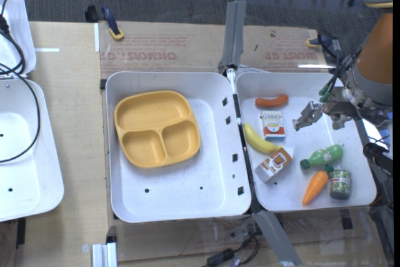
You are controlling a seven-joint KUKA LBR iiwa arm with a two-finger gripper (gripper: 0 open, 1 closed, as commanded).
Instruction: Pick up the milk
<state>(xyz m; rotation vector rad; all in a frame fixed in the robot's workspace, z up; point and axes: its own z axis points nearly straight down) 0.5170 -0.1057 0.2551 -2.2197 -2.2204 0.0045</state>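
Observation:
The milk [272, 124] is a small white carton with a blue top and an orange label. It lies flat in the right bin [369, 197], just below a red sausage [272, 100] and above a banana [258, 139]. My gripper [323, 118] hovers over the right bin's upper right part, to the right of the milk and apart from it. Its grey fingers [306, 116] stand open with nothing between them.
A brown and white carton [274, 164] lies below the banana. A green bottle [322, 156], a carrot [314, 187] and a small can [340, 184] sit at the bin's lower right. The left bin [125, 203] holds a yellow divided plate [157, 128].

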